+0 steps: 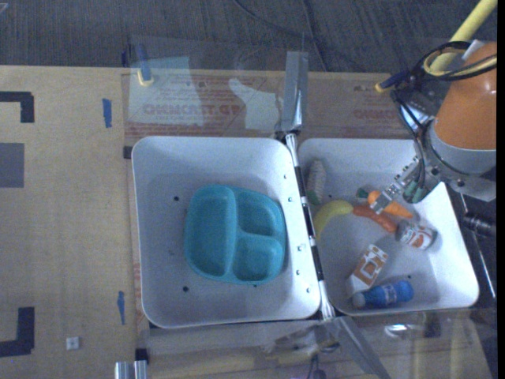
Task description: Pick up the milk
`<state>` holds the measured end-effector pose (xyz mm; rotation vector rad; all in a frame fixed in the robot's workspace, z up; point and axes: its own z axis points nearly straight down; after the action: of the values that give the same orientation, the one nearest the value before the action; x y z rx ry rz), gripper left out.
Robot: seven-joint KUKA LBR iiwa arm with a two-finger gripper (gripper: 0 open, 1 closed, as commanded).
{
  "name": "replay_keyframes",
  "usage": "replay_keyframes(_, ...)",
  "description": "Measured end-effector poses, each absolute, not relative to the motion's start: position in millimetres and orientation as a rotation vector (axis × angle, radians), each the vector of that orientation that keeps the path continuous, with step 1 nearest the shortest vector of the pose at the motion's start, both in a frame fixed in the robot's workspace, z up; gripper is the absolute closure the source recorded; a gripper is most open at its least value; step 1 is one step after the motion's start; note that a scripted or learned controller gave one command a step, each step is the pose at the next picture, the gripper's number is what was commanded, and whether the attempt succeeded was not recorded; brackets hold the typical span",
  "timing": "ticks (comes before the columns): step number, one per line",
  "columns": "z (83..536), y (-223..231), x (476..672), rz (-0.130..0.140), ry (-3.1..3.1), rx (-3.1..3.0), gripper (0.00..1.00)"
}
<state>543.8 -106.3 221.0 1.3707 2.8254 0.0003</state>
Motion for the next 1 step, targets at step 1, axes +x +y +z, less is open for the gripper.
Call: replay_keyframes(1,187.0,-85.7,479.4,0.001,2.803,1.416,0.00)
